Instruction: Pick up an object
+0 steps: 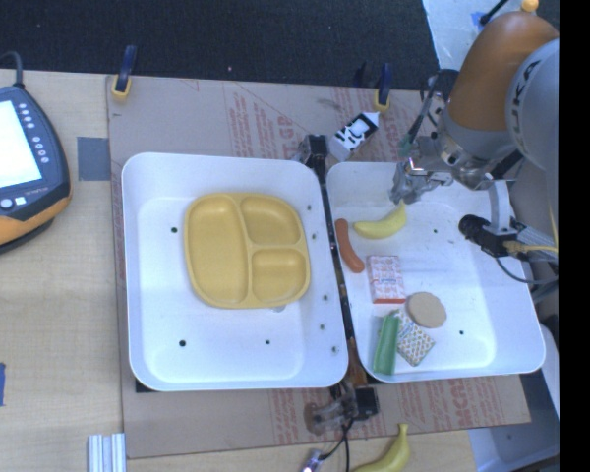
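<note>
Claw (pixel 409 191), grip unclear, touches banana (pixel 382 225) near sausage (pixel 349 245), carton (pixel 385 277) and cookie (pixel 427 311).

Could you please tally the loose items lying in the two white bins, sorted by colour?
Yellow: 2, a compartment plastic plate in the left bin and a toy banana in the right bin
Orange-red: 1, a toy sausage
Red-and-white: 1, a small flat packet
Tan: 1, a round disc
Green: 1, a slim cylinder
Patterned: 1, a small chequered block
Total: 7
</note>
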Available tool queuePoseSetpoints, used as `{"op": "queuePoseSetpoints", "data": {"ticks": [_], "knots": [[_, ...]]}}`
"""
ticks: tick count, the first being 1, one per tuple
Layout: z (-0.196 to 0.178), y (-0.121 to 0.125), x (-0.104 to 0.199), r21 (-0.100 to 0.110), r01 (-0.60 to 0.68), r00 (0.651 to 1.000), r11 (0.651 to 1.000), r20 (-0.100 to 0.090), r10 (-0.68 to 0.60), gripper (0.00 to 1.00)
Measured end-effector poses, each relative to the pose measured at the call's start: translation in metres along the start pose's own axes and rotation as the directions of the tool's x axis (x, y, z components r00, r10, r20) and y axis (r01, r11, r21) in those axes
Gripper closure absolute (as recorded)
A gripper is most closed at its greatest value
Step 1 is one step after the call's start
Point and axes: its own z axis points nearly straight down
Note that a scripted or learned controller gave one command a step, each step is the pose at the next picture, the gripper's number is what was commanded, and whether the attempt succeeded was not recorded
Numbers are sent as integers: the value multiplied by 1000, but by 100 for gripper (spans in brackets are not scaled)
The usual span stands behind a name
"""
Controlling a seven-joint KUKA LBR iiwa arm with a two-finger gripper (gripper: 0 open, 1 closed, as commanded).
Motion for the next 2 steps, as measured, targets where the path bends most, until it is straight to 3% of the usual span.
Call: {"op": "queuePoseSetpoints", "data": {"ticks": [1,2], "knots": [[1,0,0,1,0,1000,1000,0,0,0],[70,7,-29,4,-2,1000,1000,0,2,0]]}}
